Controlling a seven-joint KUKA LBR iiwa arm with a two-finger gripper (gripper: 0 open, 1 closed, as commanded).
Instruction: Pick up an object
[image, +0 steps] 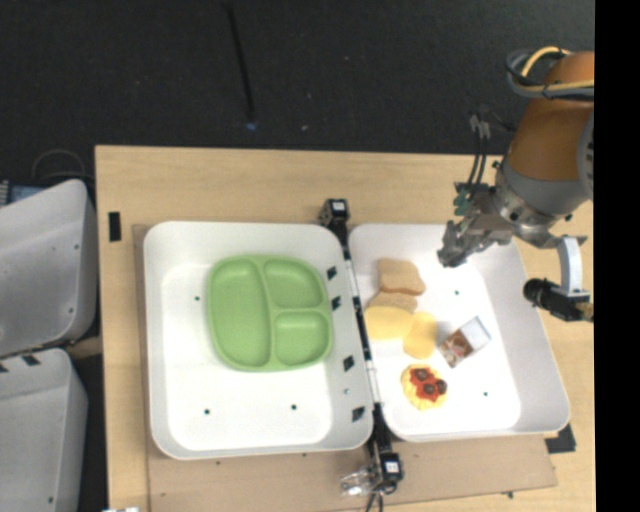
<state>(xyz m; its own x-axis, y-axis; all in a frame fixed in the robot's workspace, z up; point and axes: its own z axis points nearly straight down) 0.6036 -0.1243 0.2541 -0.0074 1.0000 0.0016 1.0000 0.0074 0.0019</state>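
Observation:
The right bin (500, 400) holds several toy foods. A tan bread slice (398, 276) lies near its left wall, with a pale yellow cheese piece (392, 321) below it and a second yellow piece (421, 336) beside that. A small pizza slice with red dots (425, 386) lies toward the front. A small brown and white packet (464, 342) rests right of the yellow pieces. My gripper (455, 250) hangs over the bin's far part, up and to the right of the bread, apart from all of them.
The left bin (180, 420) carries a green divided plate (268, 312). A clamp (334, 212) sits at the far end of the seam between the bins, another (378, 470) at the near end. The wooden bench (250, 180) surrounds both bins.

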